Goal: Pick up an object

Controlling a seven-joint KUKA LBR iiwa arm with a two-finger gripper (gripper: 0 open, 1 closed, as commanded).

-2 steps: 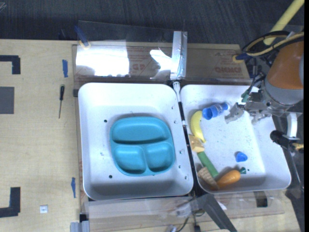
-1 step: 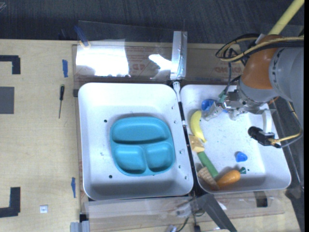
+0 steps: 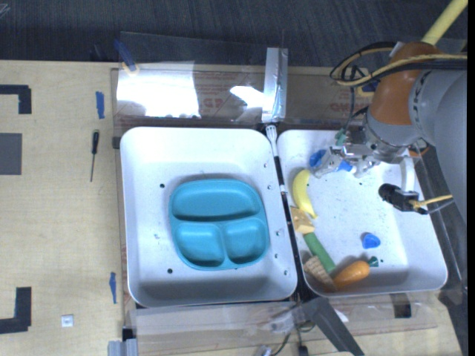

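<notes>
Over the right bin (image 3: 423, 262), you are seeing the claw (image 3: 349, 158) hovering at the far edge, close to a small blue object (image 3: 320, 159); whether its jaws are spread or closed cannot be told. Candidate objects are lying along the left wall: banana (image 3: 300, 190), green piece (image 3: 319, 248), orange carrot (image 3: 350, 272). Cables are obscuring the wrist. A blue tray (image 3: 218, 221) is occupying the left bin (image 3: 148, 169).

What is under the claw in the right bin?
A small blue object lies beside the claw, on the right bin floor. The wrist covers the floor directly beneath, so anything there is hidden.
</notes>
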